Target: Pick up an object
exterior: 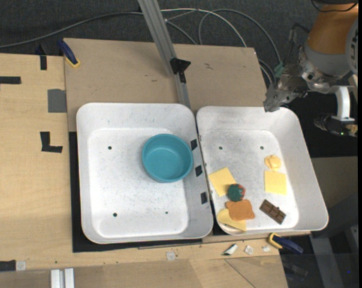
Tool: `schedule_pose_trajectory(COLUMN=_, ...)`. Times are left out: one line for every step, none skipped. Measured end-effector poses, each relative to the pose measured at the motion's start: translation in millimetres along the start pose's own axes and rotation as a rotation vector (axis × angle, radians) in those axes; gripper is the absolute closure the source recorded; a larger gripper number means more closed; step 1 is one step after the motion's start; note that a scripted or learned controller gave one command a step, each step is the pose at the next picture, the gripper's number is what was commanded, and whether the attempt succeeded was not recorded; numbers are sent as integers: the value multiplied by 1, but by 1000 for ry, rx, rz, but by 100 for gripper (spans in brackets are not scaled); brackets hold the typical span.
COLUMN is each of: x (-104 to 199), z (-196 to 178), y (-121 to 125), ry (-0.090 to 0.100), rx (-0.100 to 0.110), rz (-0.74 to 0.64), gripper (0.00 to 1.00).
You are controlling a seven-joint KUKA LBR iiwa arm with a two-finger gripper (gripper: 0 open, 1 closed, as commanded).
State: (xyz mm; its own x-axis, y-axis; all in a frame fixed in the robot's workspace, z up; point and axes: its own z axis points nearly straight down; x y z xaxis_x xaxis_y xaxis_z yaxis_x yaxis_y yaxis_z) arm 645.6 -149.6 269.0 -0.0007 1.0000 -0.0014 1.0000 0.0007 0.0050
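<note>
My gripper [273, 102] hangs over the far right corner of the right bin [305, 155], above its rim, with nothing seen between its fingers. In the right bin lie a yellow square [222, 180], a green and red round piece [235, 192], an orange toast-like piece [240, 210] on a pale yellow slice [228, 221], a brown chocolate bar [272, 211], a yellow cheese slab [275, 182] and a small yellow lump [272, 162]. A blue bowl [166, 157] stands in the left bin [97, 161].
A slanted grey metal pole [163, 35] crosses above the bins' far edge. Cables [229, 23] trail over the back of the bench. Black tape marks [49, 141] lie on the wooden board to the left. Small clips [277, 240] sit by the right bin's near edge.
</note>
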Motion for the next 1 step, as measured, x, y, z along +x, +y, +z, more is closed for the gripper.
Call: schedule_pose_trajectory(x=50, z=16, y=-10, ry=2, rx=7, rz=-4, gripper=100)
